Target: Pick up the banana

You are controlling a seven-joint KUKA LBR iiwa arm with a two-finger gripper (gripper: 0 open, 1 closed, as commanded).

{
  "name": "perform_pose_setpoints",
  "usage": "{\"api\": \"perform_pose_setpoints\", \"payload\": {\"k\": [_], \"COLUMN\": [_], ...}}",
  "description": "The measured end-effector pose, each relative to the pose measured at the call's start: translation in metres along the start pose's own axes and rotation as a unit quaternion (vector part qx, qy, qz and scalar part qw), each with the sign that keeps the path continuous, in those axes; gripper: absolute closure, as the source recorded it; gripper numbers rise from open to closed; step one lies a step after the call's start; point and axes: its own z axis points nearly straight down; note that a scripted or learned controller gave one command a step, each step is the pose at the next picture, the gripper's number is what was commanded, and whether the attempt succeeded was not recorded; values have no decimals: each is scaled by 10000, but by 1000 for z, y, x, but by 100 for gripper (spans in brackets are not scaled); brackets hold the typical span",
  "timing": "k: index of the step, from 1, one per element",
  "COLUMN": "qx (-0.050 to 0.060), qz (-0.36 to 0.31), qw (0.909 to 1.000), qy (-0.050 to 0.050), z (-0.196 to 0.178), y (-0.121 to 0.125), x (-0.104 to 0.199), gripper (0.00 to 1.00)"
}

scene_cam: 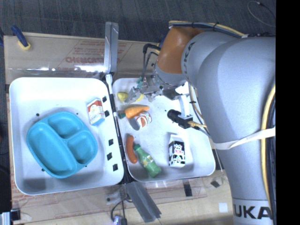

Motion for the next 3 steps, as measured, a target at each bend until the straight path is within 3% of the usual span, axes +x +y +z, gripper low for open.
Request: {"api": "perform_pose_setpoints", "payload": {"k": [1, 2, 3], "qx": [-14, -4, -17], "qz": [316, -103, -13], "qw": [9995, 9999, 10000], "qy": [-3, 9, -2], "z": [-15, -5, -13], "y": [-7, -3, -3], "x": [-48, -15, -21], "gripper": [0, 0, 0]}}
